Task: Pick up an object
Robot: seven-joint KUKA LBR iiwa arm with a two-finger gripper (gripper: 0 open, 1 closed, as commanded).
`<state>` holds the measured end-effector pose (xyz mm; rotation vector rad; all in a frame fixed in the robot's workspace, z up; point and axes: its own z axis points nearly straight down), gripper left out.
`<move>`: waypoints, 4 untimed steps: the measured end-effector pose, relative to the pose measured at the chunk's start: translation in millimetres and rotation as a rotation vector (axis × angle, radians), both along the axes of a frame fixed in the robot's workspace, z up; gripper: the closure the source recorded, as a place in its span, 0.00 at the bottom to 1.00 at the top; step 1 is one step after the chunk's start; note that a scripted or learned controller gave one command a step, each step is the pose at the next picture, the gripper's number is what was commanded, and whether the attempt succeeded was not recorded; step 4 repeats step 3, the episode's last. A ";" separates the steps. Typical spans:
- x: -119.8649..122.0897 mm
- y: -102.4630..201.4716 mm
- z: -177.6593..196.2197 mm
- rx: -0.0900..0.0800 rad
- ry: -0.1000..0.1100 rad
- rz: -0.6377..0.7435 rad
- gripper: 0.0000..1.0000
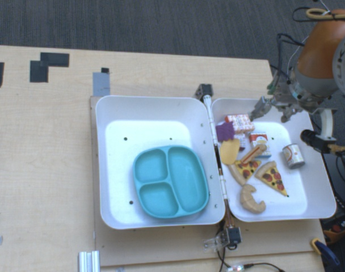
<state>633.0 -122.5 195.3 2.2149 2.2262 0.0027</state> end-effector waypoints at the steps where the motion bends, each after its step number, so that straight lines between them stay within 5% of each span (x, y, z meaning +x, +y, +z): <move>1: -86.9 6.7 -106.7 -0.003 -0.008 -0.003 0.00; 2: -85.3 7.5 -96.2 -0.002 -0.012 -0.003 1.00; 3: -121.3 60.3 -10.0 0.001 -0.002 0.000 1.00; 4: -121.3 60.3 -10.0 0.001 -0.002 0.000 1.00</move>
